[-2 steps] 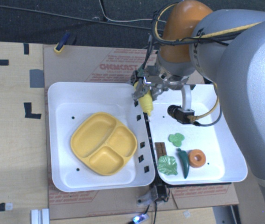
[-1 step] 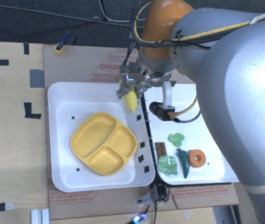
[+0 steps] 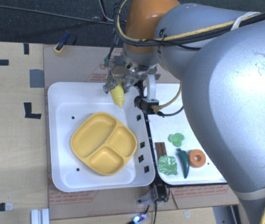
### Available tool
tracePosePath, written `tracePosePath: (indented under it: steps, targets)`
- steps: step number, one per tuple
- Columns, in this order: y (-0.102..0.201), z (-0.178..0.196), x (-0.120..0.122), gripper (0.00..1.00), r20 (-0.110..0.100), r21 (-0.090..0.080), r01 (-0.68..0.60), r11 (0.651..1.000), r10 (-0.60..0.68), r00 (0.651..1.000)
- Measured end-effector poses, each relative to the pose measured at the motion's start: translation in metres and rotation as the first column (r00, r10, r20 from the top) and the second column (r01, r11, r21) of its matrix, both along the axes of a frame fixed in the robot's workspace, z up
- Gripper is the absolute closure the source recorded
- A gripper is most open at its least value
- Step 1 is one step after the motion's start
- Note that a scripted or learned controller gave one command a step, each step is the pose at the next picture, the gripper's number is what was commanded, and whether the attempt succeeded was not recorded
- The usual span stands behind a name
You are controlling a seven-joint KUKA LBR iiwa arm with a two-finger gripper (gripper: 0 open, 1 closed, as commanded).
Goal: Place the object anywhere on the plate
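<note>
Gripping a small yellow corn-shaped toy (image 3: 118,96) in my pincer (image 3: 117,88), I hang it over the left white bin's (image 3: 58,125) far end, just beyond the yellow three-compartment plastic plate (image 3: 103,143). Carrying step, I judge; next comes shifting nearer, lowering, then releasing.

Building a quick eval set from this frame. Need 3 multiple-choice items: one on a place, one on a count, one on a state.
1. Where does the yellow plate lie?
A. left bin
B. right bin
C. on the bare bench

2. How many compartments does the plate have?
A. two
B. three
C. five

3. What is the state of the yellow object?
A. lying on the plate
B. between the fingers of the gripper, above the bin's far edge
C. lying in the right bin

Key: 1 A, the plate rests in the left bin. 2 B, three sections show. 3 B, it hangs at the gripper, off the plate.
</note>
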State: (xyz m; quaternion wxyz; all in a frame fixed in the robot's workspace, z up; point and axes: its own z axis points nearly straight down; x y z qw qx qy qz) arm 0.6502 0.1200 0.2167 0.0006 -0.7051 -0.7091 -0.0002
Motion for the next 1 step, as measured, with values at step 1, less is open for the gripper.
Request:
tracePosePath:
  steps: [1]
  targets:
    - [-0.0027,-0.0004,-0.0004,0.00,-0.001,-0.002,0.003,1.000,-0.003,1.000]
